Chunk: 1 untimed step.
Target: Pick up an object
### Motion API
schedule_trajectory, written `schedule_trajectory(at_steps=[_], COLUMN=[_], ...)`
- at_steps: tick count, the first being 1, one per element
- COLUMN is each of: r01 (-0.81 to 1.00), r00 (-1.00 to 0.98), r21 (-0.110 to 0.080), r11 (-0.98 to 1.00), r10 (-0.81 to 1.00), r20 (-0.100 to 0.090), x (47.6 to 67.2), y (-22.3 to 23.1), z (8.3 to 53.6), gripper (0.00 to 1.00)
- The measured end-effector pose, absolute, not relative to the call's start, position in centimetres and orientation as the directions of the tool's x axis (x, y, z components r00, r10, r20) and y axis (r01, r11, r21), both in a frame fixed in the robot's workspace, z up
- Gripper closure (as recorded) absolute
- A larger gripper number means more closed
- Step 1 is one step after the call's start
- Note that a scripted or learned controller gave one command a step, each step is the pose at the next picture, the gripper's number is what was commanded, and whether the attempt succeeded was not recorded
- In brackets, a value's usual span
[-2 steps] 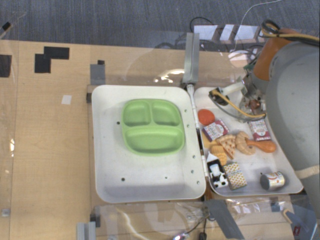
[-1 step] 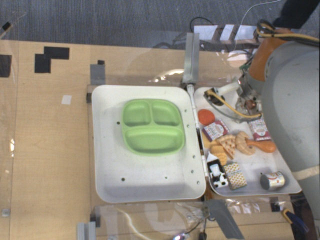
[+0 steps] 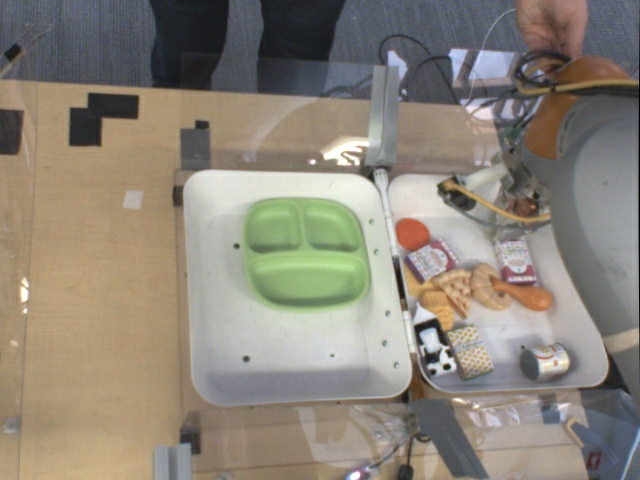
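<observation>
A grey robot arm (image 3: pixel 600 208) with an orange band reaches over the right-hand white bin (image 3: pixel 590 363) on a wooden bench (image 3: pixel 90 298), its pincer (image 3: pixel 515 203) hovering above the bin's far end; whether the pincer is spread or pressed together cannot be told from this angle. Below and beside the pincer lies a clutter of small toy foods: a red tomato-like piece (image 3: pixel 412 233), two purple-and-white packets (image 3: pixel 431 261) (image 3: pixel 513 259), a pale waffle (image 3: pixel 452 288), an orange carrot-shaped piece (image 3: pixel 525 295), a black-and-white carton (image 3: pixel 433 348), a patterned packet (image 3: pixel 470 352) and a silver can (image 3: pixel 545 361) on its side, farthest from the pincer. Well apart from the pincer, a green sectioned plate (image 3: pixel 305 253) sits in the left bin (image 3: pixel 215 368). A person's hand (image 3: pixel 550 8) shows beyond the arm.
</observation>
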State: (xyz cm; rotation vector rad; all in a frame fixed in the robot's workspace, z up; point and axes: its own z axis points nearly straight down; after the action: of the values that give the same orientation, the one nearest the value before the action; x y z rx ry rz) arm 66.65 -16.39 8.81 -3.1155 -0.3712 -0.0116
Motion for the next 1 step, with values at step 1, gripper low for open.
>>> schedule_trajectory(at_steps=[1], r01=[0.227], r00=[0.974], r21=[-0.003], r11=[-0.974], r10=[0.227], r20=[-0.006], x=[66.29], y=[-16.97], z=[8.56], gripper=[0.0])
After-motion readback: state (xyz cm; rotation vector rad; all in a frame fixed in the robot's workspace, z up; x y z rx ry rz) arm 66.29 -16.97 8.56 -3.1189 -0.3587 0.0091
